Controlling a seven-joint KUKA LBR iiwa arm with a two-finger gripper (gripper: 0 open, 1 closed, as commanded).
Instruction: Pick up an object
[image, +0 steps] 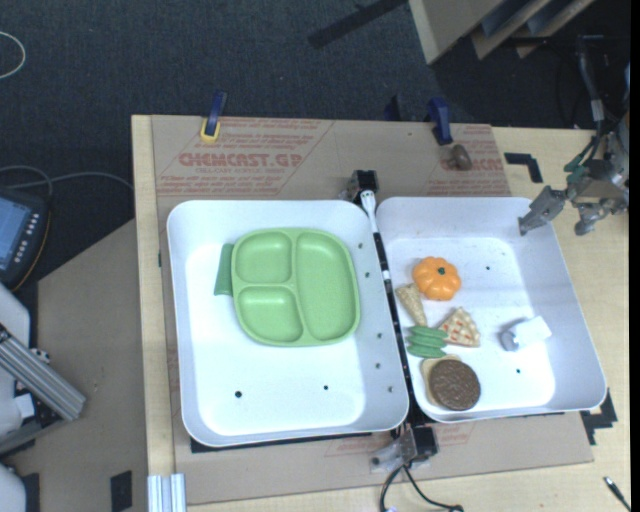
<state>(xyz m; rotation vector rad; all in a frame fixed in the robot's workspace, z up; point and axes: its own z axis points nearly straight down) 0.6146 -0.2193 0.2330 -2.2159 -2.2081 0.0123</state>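
- Two shallow white bins sit side by side on a cardboard-covered bench (300, 150), seen from above at a slant.
- At the right edge of the frame, the gripper (562, 212) hangs over the upper right corner of the right bin (570, 330), its two fingers spread wide with nothing between them.
- One fingertip (530, 222) reaches over the bin's rim; the other sits farther right, beyond the bin's edge.
- Low in the left half of the right bin lies a cluster of toy food: an orange pumpkin (437, 278) at the top, a pale cone-shaped piece (411, 303) just below and left of it, a waffle-patterned wedge (461, 328) to the right, green pea pods (427, 342) beside the wedge, and a brown round cookie (454, 384) lowest of all.
- A small grey-and-white object (523, 333) rests apart from the cluster, toward the bin's right side.
- Every item lies well apart from the gripper.
- The left bin (200, 380) carries a green divided plate (295, 286) in its upper middle.
- Blue and yellow clamps (213, 118) grip the bench's top edge.
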